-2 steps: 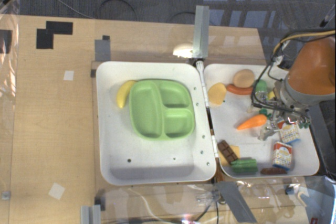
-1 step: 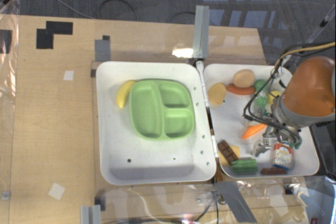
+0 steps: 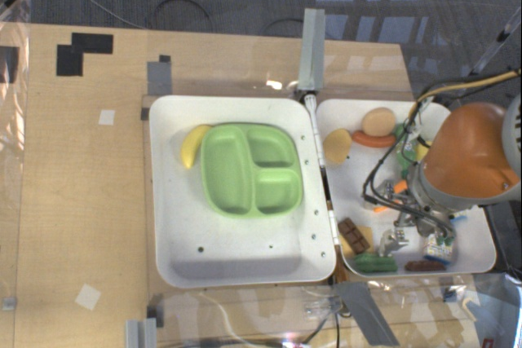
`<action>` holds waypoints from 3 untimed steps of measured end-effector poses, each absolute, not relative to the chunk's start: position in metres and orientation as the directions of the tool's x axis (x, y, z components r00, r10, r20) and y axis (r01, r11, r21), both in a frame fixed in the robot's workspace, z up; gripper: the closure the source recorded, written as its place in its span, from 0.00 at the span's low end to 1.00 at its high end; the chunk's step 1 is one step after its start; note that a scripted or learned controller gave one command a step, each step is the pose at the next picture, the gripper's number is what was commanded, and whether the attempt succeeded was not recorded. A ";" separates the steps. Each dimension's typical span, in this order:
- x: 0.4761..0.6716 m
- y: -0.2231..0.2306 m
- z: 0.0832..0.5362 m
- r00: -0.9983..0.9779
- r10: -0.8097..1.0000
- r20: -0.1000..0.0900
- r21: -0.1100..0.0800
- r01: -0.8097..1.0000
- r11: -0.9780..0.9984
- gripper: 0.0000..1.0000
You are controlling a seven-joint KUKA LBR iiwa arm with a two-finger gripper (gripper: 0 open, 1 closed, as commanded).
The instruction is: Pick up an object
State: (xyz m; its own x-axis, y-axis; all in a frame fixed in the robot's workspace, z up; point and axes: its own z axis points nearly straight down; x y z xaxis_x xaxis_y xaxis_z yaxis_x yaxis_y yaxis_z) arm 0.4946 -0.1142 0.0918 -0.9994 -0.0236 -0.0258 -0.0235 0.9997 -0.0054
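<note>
Just below pincer (image 3: 399,239), green object (image 3: 374,262)

Right bin (image 3: 489,253) crowded; left bin (image 3: 175,175) open around green tray (image 3: 249,169).

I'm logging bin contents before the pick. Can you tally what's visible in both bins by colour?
Green: 2, plate and a piece
Yellow: 2, banana and a round piece
Tan: 1, egg
Orange-red: 1, sausage
Brown: 2, chocolate and a dark piece
Total: 8; the arm hides more.

green tray (image 3: 249,169), banana (image 3: 192,146), arm (image 3: 466,152)
</note>
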 end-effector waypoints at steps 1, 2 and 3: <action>0.587 -0.115 0.090 -0.998 -0.054 -0.018 -0.003 -0.054 0.999 0.00; 0.591 -0.114 0.105 -0.998 -0.057 -0.031 -0.004 -0.057 0.998 1.00; 0.622 -0.138 0.258 -0.991 -0.134 -0.024 -0.008 -0.133 0.991 1.00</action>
